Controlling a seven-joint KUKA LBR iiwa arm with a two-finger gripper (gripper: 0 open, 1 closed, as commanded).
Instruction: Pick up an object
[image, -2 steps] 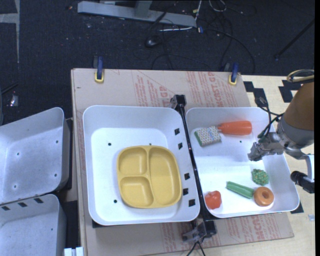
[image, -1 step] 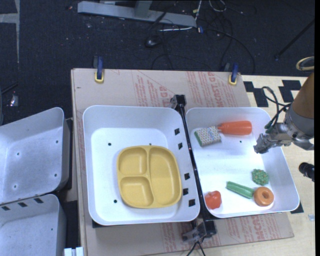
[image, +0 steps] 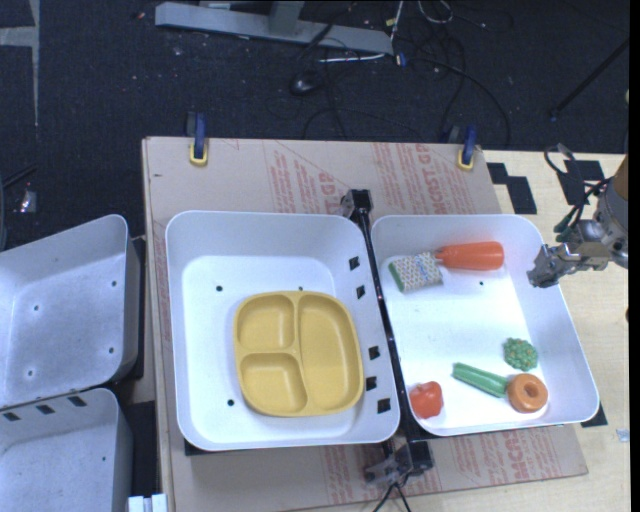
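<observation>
Camera view: both white bins side by side on a cardboard-covered surface (image: 260, 175)
Gripper (image: 548, 272): at the right bin's (image: 565, 320) right rim, above the wall, nothing between it and any object
Jaws: too small and dark to judge; cannot tell
Candidates: orange carrot (image: 470, 256) by the checkered piece (image: 416, 271); broccoli (image: 519, 353), green stalk (image: 480, 379), orange ring (image: 527, 392), red pepper (image: 426, 399) near the front
Risk: descending here would probably strike the rim; front items crowd together, so a grasp may nudge neighbours
Left bin (image: 200, 300): yellow divided plate (image: 298, 353)
Room: dark floor, cables (image: 420, 60) behind
</observation>
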